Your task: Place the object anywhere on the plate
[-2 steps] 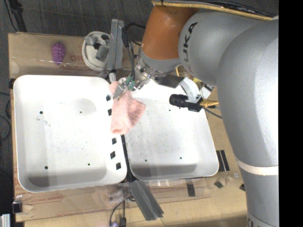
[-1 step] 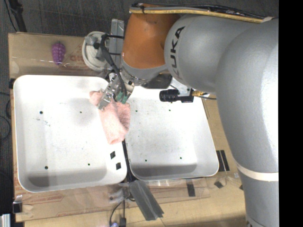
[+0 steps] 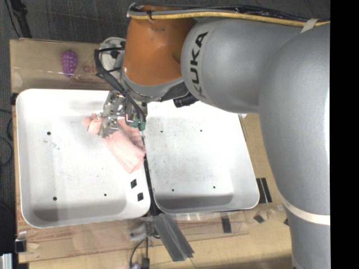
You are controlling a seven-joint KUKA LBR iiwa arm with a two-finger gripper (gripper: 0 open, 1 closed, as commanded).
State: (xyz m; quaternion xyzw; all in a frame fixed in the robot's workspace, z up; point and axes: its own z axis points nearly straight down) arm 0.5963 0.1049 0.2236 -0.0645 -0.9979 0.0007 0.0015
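My gripper (image 3: 110,125) hangs over the upper right part of the left bin (image 3: 39,150), below the orange wrist band. A pale pink flat piece, apparently the plate (image 3: 128,150), lies slanted in that bin against its right wall, just below and right of the gripper. A small pink object (image 3: 92,123) sits right at the gripper's left side, touching or nearly touching it. The gripper's body hides where the two pink things meet, so I cannot tell whether the object is held.
The right bin (image 3: 196,167) lies beside the left one, partly under the arm. A purple grape-like object (image 3: 69,62) rests on the bench beyond the left bin's far edge. The big grey arm covers the view's right and upper middle.
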